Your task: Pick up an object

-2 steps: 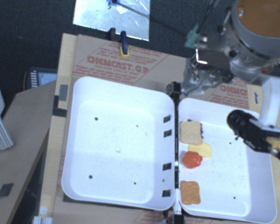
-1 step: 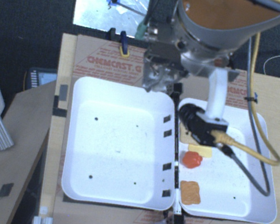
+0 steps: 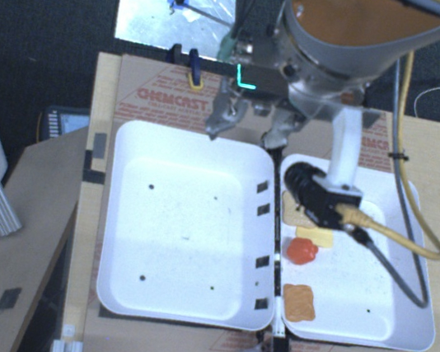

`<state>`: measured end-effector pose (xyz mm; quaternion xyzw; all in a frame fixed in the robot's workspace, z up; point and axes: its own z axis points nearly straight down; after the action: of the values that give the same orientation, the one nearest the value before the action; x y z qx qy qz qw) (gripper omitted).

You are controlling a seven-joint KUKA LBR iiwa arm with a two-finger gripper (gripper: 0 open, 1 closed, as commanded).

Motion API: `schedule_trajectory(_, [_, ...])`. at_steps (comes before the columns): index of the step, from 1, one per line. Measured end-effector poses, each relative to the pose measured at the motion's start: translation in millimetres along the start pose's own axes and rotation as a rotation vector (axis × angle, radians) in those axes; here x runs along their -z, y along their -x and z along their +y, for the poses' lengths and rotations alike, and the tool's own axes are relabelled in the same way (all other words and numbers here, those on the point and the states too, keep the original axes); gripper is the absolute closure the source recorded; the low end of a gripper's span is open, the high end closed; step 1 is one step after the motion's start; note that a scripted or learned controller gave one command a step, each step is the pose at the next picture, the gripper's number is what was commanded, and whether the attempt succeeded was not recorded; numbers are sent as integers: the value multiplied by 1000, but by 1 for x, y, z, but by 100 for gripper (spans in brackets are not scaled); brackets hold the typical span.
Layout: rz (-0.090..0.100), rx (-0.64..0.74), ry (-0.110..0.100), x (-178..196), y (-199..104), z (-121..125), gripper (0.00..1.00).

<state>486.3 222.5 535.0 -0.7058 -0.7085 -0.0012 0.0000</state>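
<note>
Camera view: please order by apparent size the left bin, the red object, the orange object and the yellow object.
1. Left bin, by far the largest.
2. Orange object.
3. Red object and yellow object: similar; the yellow one is partly hidden, so unranked.

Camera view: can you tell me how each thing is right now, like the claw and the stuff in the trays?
Gripper: open, holding nothing, up over the back edge of the left bin.
Left bin: sitting flat on the bench.
Right bin: flat, holds three small things.
Red thing: lying in the right bin, untouched.
Orange-brown thing: lying flat near the front.
Yellow thing: lying flat, partly hidden.
</note>
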Motion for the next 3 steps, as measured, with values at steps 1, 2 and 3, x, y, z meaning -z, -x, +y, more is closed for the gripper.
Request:
schedule_trajectory(1, [2, 3, 2, 12, 0, 0, 100])
schedule_trajectory(2, [2, 4, 2, 11, 0, 0, 0])
schedule_trajectory(3, [4, 7, 4, 23, -1, 0, 100])
